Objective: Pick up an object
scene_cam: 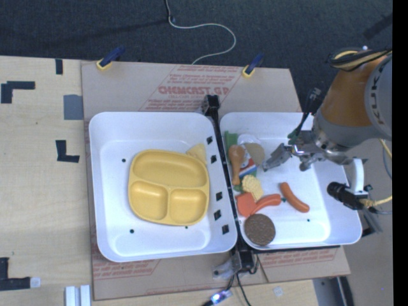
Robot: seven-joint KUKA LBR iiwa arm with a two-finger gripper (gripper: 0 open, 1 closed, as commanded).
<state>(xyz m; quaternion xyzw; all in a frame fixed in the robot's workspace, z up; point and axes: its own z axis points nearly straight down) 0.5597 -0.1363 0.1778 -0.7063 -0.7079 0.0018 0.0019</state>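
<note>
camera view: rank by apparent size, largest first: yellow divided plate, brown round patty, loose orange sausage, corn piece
1. yellow divided plate, by far the largest, in the left bin.
2. brown round patty, at the right bin's near edge.
3. orange sausage and corn piece: the sausage is longer, the corn thicker; too close to rank.
</note>
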